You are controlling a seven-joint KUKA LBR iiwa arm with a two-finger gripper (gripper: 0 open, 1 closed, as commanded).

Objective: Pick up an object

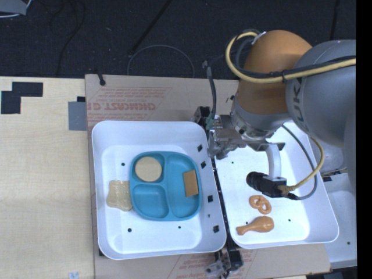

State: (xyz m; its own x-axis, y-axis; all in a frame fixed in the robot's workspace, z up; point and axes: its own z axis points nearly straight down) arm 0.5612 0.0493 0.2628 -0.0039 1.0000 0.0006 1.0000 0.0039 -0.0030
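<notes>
Your gripper [221, 144] sits low over the seam where the two bins meet, at the upper left corner of the right bin [308, 214], and you cannot tell from this angle whether it is apart or together; nothing shows in its grasp. The arm [325, 86] covers much of that bin's far side. The nearest things you could pick lie lower in the right bin: a pretzel [260, 203] and, just below it, a drumstick [256, 226], close together but apart. Across the seam, the left bin [116, 138] holds a blue tray [157, 205]. A brown slab [190, 183] is in its right compartment and a pale disc [147, 168] in its upper left one. A bread piece [120, 195] lies against the tray's left edge.
</notes>
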